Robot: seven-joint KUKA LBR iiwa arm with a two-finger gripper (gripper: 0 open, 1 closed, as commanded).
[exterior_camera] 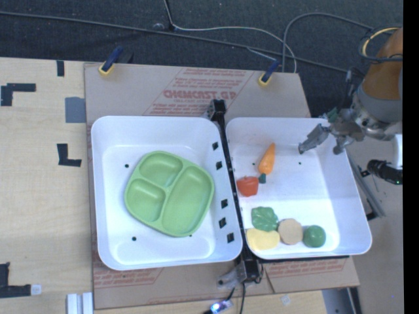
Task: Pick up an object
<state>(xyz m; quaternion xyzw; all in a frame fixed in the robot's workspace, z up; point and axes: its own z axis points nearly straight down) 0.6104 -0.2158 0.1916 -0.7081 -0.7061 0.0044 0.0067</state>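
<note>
My gripper [321, 146] hangs over the back right corner of the right bin [340, 195], its two fingers spread open with nothing between them. An orange carrot [266, 157] lies to its left, apart from it. Below the carrot sits a red vegetable [247, 186]. Along the bin's front wall lie a green leafy piece [264, 217], a yellow piece [262, 240], a beige round piece [290, 231] and a green ball [314, 235].
The left bin [108, 175] holds a green divided plate [170, 191]. A black divider with clips [224, 175] runs between the bins. Both stand on a cardboard sheet [190, 90]. Cables cross the dark floor behind.
</note>
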